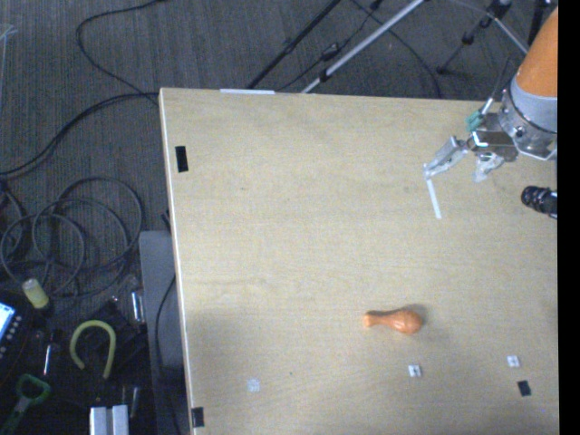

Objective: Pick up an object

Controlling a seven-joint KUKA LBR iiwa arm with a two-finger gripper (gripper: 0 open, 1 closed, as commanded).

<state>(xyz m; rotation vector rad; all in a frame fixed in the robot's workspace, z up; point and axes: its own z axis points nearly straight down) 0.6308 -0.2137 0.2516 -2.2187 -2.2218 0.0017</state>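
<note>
A small orange object (395, 321), shaped like a gourd with a narrow neck pointing left, lies on the tan bench top (299, 225) toward the lower right. My gripper (459, 191) hangs at the upper right, well above and to the right of the orange object in the view. Its two pale fingers (436, 198) are spread apart with nothing between them. The grey wrist and the orange band (540, 57) sit just beyond it at the right edge.
Small black and white markers (414, 370) dot the bench near its lower right corner, and a black one (181, 159) sits near the left edge. Cables and tools (91, 343) lie on the floor to the left. Tripod legs (381, 25) stand behind the bench.
</note>
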